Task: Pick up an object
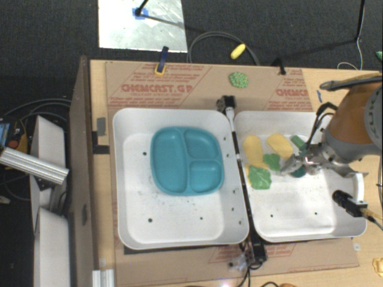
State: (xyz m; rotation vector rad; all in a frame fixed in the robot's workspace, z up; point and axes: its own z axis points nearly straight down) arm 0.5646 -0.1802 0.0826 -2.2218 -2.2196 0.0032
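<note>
Your gripper (297, 163) is low in the right bin (299, 220), near its back edge, at a cluster of small pieces: two yellow pieces (254, 148), a green leaf (260, 177) and a smaller green piece (273, 161). You cannot tell from this slant whether the fingers are apart or together. The pieces crowd each other, so a close may catch two or push one aside. The blue tray (187, 160) sits mid left bin (137, 220).

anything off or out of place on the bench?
Two pieces sit outside the bins: a green knobbly item on the cardboard behind them and a yellow one just off the bench. The blue plate and right-bin pieces look normal.
</note>
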